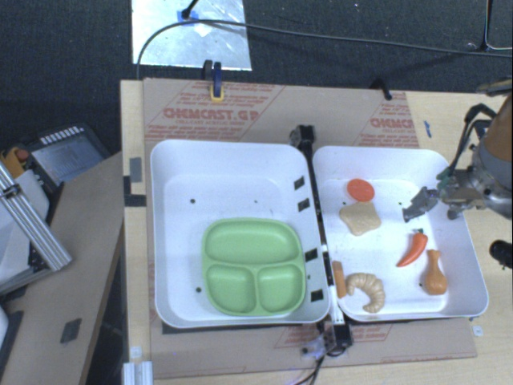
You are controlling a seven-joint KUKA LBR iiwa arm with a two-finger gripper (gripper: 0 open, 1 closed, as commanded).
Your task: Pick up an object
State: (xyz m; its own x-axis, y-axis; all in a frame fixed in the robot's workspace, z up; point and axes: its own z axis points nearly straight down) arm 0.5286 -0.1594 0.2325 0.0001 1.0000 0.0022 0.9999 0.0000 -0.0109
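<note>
Objects for picking lie in the right bin [469, 239] — five toy foods scattered over its white floor. A red tomato slice [361, 189] sits toward the far side, and just nearer the camera a pale slice of bread [360, 218] almost touches it. A red chili pepper [413, 249] lies tilted near the middle of the bin's right half, with a tan chicken drumstick [434, 273] just beside it toward the right wall. A beige croissant [366, 289] curls near the front edge, close to the divider between the bins, where a small orange piece [338, 280] lies against the bin's left wall.

The gripper [416, 206] reaches in from the right on the grey arm [489, 175] and hangs over the right bin, above and slightly beyond the chili pepper, apart from every object. Nothing shows between its dark fingers; whether they are spread or pressed together I cannot tell from this angle.

The left bin [172, 175] holds a green divided plate [252, 265] with three compartments, set toward the front. Both bins rest on a brown cardboard sheet [240, 111] laid over the counter [128, 135] — a blue and yellow clamp [215, 80] grips the sheet's far edge.
</note>
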